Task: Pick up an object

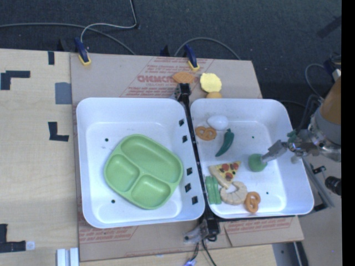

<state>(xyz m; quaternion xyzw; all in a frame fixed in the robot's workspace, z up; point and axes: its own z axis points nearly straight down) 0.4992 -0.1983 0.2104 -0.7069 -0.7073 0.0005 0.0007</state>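
Resting on clamped cardboard (138, 73): two white bins (89, 148), beside dark carpet (222, 15).

grey arm (327, 127) with orange band, ending in a slim metal gripper (275, 149).

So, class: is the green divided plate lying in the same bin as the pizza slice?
No. The green divided plate lies in the left bin, while the pizza slice lies in the right bin.

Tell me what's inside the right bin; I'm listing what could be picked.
Right bin holds: two pretzels, white egg, green pepper, pizza slice, green round piece, green block, tan piece. Anything beneath them is hidden.
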